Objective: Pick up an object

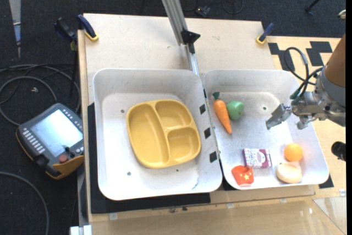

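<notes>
While hovering with jaws spread and nothing gripped, tool (290, 116) just above-left of round orange plastic ball (293, 152), which sits by right white bin's (258, 81) lower-right edge.

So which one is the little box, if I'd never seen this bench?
Look in the right-hand white bin, the one with the toy food rather than the yellow tray. Along its near edge, the little box lies between the red piece and the orange ball. It alone is flat-sided, pink and white.
</notes>
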Action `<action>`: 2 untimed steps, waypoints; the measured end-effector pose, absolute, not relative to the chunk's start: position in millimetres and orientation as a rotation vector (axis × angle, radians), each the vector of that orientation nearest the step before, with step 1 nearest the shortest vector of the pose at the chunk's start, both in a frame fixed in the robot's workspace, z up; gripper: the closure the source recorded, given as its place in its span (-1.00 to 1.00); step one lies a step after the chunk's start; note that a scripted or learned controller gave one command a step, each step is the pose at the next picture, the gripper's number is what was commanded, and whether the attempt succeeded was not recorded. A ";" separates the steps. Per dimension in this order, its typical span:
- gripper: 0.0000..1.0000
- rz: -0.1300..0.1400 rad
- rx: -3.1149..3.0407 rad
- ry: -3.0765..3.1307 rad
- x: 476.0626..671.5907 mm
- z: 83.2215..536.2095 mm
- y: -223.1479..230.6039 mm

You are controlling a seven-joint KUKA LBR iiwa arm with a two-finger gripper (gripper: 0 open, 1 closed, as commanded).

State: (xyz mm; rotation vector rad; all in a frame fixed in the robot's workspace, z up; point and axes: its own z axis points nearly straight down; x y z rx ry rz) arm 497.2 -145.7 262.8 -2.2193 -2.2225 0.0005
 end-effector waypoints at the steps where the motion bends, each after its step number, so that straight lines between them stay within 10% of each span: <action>1: -1.00 0.000 -2.220 -2.222 497.3 262.9 -145.8; 2: -1.00 0.005 -2.219 -2.218 502.2 218.3 -146.7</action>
